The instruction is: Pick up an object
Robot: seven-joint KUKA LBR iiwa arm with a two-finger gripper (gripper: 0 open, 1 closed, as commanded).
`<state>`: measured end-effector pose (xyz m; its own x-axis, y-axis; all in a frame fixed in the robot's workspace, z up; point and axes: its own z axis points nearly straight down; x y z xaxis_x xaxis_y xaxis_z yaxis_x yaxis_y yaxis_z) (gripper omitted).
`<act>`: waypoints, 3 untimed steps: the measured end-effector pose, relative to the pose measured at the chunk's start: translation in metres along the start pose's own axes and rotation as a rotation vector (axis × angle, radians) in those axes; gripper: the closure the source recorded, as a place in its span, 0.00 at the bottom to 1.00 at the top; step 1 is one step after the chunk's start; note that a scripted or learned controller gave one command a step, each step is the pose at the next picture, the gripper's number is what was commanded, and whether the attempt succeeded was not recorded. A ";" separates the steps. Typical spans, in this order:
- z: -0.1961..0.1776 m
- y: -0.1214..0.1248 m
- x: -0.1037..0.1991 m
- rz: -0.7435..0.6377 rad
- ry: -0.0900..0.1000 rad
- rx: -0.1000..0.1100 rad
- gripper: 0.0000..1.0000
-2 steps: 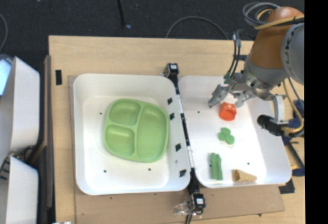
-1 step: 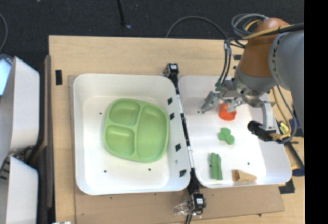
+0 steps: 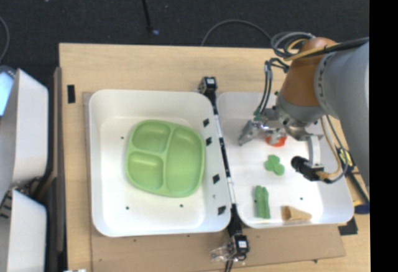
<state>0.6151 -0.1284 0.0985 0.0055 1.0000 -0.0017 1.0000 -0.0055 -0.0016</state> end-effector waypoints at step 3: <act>-0.123 0.011 -0.005 -0.008 0.000 -0.009 1.00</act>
<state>0.6262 -0.1335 0.2213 -0.0023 1.0000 -0.0019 1.0000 0.0023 0.0075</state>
